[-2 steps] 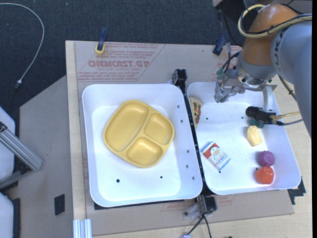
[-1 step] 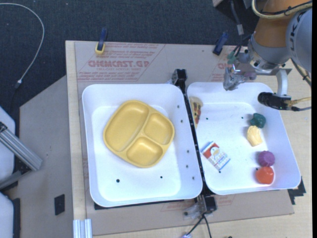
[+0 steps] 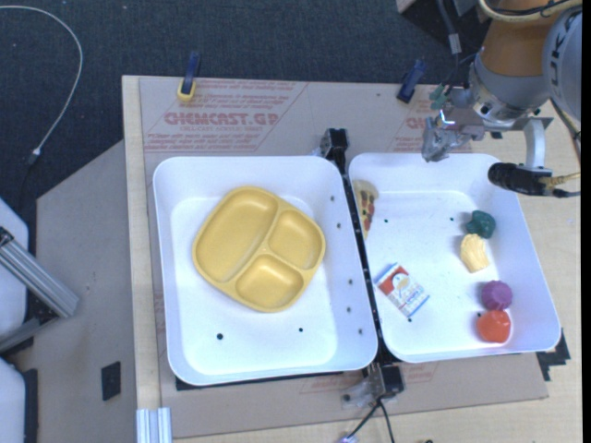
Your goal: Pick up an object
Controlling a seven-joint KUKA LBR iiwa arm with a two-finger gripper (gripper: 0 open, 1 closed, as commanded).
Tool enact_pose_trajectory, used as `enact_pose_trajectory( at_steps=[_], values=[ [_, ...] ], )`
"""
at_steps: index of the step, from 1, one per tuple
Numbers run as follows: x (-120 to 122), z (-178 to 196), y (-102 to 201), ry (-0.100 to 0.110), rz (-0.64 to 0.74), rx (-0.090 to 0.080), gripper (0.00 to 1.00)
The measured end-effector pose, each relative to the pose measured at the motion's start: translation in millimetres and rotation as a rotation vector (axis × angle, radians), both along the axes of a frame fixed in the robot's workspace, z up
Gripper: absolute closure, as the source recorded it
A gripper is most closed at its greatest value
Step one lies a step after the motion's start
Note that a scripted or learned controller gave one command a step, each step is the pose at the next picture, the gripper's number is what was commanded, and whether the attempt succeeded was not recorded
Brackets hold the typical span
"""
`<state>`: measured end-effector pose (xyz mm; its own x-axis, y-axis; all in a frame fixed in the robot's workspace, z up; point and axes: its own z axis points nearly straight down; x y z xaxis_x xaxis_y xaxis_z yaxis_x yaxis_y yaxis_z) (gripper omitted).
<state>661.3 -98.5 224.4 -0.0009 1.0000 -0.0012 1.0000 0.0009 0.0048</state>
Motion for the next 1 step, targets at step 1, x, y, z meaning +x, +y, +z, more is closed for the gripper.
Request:
enact_pose_trajectory(
  at_steps=[1],
  values=[
    [-17.8,-10.2,49.5,0.008,0.002,0.002,1.00]
  ],
)
